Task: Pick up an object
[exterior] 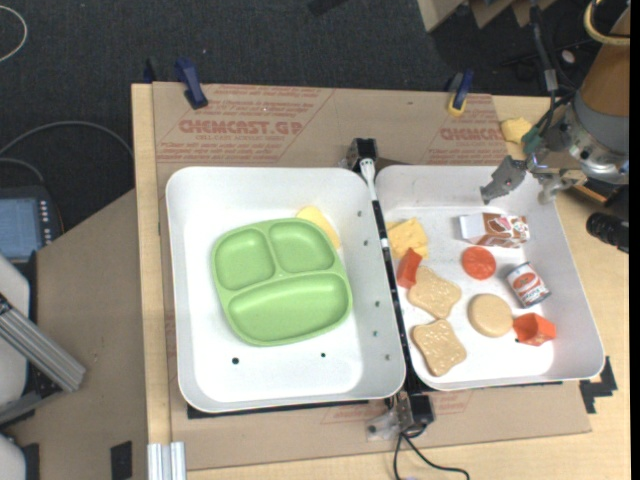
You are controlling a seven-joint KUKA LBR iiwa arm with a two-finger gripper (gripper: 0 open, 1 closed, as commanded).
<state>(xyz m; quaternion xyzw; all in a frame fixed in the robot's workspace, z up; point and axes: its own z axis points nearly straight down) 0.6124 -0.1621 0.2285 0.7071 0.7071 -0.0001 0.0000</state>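
Observation:
My gripper [525,186] hangs over the far right corner of the right bin [580,353]. Its two fingers stand apart, open, with nothing between them. Just below it lies a white and brown carton [495,229]. Further down are a red tomato [478,262], a small can [526,284], a round biscuit [490,315] and an orange-red piece [533,328]. Two toast slices [433,294] [440,346], a yellow cheese wedge [407,236] and a red piece [410,267] lie along the bin's left side.
The left bin [190,368] holds a green divided plate [280,280] with a yellow piece [318,225] tucked at its far edge. A black divider [385,268] runs between the bins. Blue clamps [190,83] [460,90] grip the cardboard at the back.

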